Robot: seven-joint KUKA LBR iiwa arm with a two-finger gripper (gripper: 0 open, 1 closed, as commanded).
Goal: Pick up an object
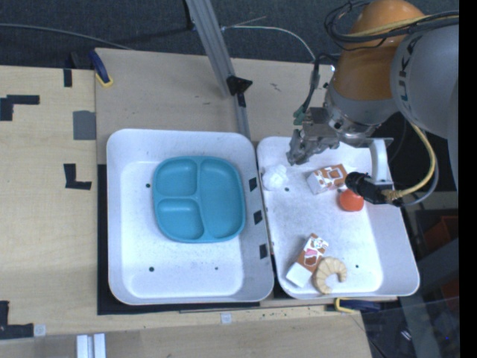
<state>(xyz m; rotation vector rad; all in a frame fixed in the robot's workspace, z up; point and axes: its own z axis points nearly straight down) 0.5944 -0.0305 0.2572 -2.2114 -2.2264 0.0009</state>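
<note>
On the surface (179,103), the tool (298,154) hangs over the right bin's (387,274) far edge, its grip state indeterminate, with the carton (328,178), tomato (351,200) and croissant (329,272) lying below it, apparently unlifted; pickup appears outstanding.

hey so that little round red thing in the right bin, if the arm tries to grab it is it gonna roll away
Quite possibly. The round red thing looks ball-like and smooth, so an off-centre pinch could squirt it sideways. It lies in the right bin beside the small carton, which may block rolling that way. It looks small, so probably light.
</note>
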